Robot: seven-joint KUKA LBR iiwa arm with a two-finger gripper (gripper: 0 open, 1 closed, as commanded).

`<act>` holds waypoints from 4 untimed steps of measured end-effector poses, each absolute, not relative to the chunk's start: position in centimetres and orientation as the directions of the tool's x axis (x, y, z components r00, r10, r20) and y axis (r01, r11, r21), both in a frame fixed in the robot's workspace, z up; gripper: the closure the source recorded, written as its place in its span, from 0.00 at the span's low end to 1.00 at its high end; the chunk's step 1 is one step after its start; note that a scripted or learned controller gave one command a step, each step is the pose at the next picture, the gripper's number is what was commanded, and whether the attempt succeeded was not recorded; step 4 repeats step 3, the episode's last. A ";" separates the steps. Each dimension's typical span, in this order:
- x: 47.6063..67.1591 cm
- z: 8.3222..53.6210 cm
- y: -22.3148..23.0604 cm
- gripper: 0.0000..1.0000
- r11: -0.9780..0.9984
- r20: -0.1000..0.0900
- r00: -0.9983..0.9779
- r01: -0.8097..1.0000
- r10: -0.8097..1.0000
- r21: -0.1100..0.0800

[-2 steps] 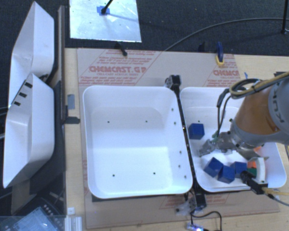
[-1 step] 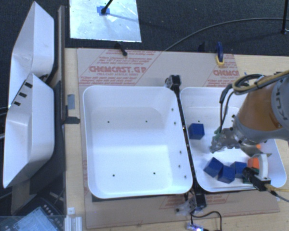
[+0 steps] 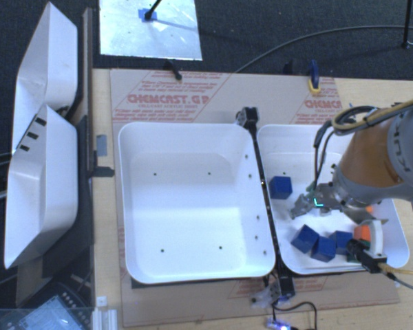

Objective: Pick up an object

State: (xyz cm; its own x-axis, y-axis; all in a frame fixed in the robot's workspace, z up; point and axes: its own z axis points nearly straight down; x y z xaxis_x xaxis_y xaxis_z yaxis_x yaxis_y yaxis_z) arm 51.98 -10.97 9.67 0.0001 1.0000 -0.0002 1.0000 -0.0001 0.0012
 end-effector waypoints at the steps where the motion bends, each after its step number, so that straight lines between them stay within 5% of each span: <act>1: 66.1 8.7 -8.6 0.00 0.005 0.000 -0.005 1.000 1.000 0.004; 2: 66.0 9.8 -8.8 1.00 0.002 0.000 -0.002 1.000 1.000 0.003; 3: 65.8 16.8 -1.3 1.00 -0.002 0.000 0.002 1.000 1.000 0.012; 4: 65.8 16.8 -1.3 1.00 -0.002 0.000 0.002 1.000 1.000 0.012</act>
